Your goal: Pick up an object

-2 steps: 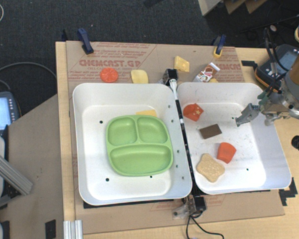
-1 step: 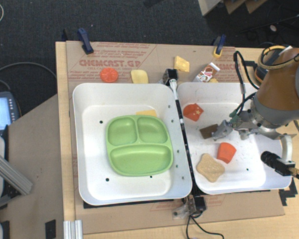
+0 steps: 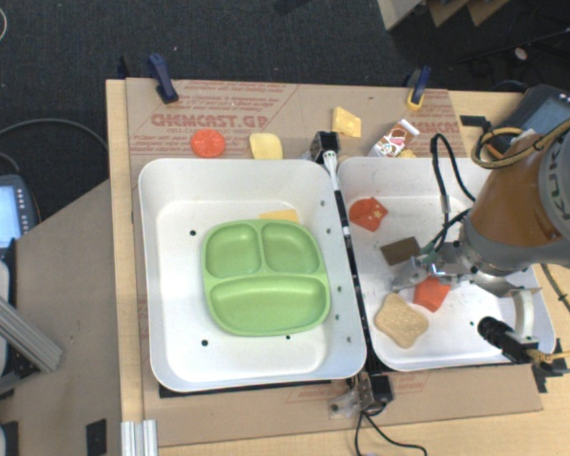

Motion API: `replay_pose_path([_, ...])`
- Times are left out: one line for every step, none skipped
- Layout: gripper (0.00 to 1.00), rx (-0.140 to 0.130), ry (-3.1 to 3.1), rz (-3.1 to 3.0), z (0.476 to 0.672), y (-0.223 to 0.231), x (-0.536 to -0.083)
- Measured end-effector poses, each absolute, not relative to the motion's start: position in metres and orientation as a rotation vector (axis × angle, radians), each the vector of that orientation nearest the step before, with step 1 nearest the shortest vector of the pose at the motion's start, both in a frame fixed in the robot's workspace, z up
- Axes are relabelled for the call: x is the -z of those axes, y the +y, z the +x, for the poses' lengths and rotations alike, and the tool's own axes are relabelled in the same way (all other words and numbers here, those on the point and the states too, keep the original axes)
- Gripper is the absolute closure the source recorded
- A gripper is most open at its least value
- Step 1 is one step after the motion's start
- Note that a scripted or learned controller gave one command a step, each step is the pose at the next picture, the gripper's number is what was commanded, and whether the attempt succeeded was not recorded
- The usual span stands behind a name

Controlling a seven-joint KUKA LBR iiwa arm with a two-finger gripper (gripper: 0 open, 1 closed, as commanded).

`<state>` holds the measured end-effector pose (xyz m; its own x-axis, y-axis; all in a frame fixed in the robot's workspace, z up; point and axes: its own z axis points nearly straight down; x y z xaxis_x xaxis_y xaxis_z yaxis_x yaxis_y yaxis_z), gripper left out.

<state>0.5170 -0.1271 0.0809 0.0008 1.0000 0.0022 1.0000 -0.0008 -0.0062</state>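
My gripper (image 3: 420,278) hangs low over the middle of the right bin (image 3: 456,174), coming in from the grey and orange arm on the right. An orange-red block (image 3: 433,295) lies right against its tip, on the near side. A brown block (image 3: 399,251) sits just to the far left of the tip. A tan bread slice (image 3: 401,319) rests on the bin floor in front of it. A red piece (image 3: 368,214) lies further back, by the bin's left wall. From this angle I cannot make out whether anything is gripped.
The left bin (image 3: 171,255) holds a green divided plate (image 3: 264,277) with a yellow piece (image 3: 280,217) behind it. On the cardboard behind the bins lie an orange disc (image 3: 208,143), two yellow pieces (image 3: 265,146), (image 3: 347,122) and a small packet (image 3: 394,141). Cables (image 3: 442,174) cross the right bin.
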Motion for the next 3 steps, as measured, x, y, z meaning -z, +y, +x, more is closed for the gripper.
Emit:
replay_pose_path([1.0, 0.001, -2.222, -2.223, 0.519, -0.128, -0.095])
replay_pose_path([1.0, 0.004, -2.223, -2.234, 0.486, -0.169, -0.201])
replay_pose_path([1.0, 0.004, -2.233, -2.217, 0.557, -0.114, -0.185])
